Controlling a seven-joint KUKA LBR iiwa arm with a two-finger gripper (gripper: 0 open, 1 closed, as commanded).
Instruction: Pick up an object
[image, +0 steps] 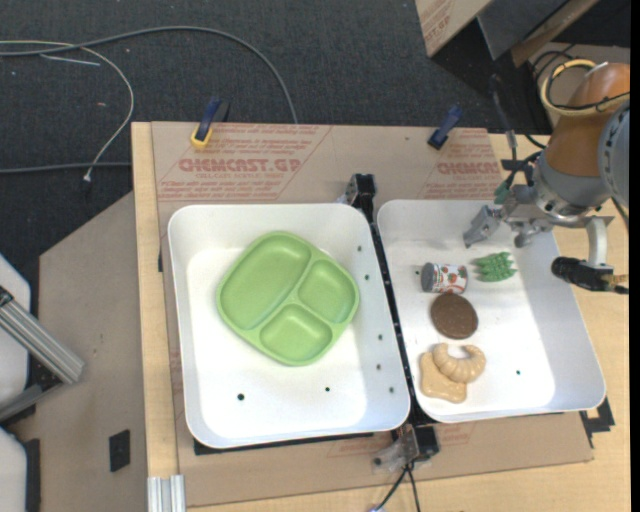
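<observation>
The gripper (503, 226), fingers spread and holding nothing, hangs over the right bin (560, 350) in the approach step, needing descent onto the green toy (494, 266)

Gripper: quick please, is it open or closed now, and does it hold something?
Gripper: open, holding nothing; it hangs above the back of the right bin, just above the green toy.
</observation>
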